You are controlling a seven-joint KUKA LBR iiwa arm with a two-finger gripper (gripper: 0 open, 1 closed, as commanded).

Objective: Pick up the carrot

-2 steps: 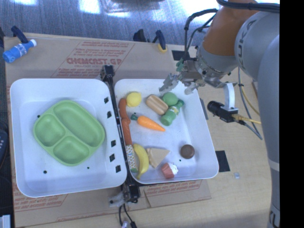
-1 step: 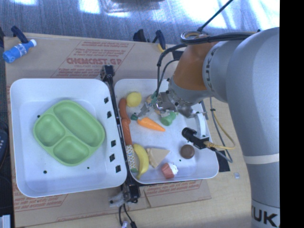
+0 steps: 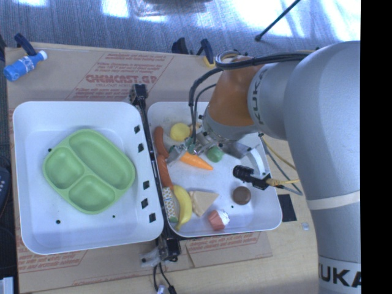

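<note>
The carrot (image 3: pixel 197 162) is a short orange cone lying flat near the middle of the right bin (image 3: pixel 269 208), with its tip pointing right. My gripper (image 3: pixel 187 148) reaches down into this bin from the right, under the orange wrist band. It hovers at the carrot's thick left end, just above and to the left of it. The wrist hides the gripper's tip, so whether it touches the carrot is unclear.
Around the carrot lie a yellow lemon (image 3: pixel 179 131), a green ball (image 3: pixel 214 154), two red sausages (image 3: pixel 160 155), a banana (image 3: pixel 182 206), a cheese wedge (image 3: pixel 203 199), a brown disc (image 3: pixel 241 195) and a red piece (image 3: pixel 216 220). The left bin (image 3: pixel 27 225) holds a green divided plate (image 3: pixel 89 170).
</note>
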